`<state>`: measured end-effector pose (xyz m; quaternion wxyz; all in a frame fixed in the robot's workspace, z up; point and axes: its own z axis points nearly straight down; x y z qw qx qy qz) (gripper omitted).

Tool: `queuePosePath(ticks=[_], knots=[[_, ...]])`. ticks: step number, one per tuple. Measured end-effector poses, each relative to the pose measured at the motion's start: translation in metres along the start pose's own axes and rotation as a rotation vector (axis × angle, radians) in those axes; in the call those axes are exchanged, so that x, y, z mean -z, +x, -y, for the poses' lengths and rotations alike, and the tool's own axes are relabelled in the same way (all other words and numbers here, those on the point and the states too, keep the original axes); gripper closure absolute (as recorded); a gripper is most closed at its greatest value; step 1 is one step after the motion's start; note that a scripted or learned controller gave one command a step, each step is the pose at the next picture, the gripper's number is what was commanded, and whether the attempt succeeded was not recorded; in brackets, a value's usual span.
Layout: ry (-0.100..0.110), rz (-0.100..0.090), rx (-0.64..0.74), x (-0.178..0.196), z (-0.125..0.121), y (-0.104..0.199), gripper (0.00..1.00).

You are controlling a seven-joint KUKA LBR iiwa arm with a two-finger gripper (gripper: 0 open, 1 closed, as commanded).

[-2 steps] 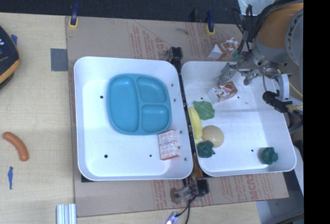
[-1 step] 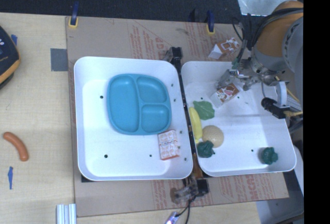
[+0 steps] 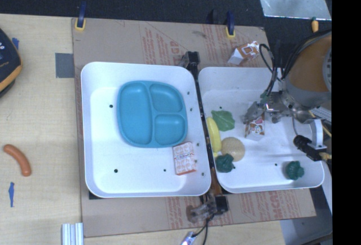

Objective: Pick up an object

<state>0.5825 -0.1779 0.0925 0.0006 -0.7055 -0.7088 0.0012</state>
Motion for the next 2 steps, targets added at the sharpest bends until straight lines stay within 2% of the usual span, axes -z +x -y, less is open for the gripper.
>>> queuePosePath(ticks=[1, 2], knots=[[0.000, 0.000, 0.004, 0.011, -0.001, -0.001, 1.00], [-0.003, 0.000, 0.003, 0.001, -0.040, 0.063, 1.00]])
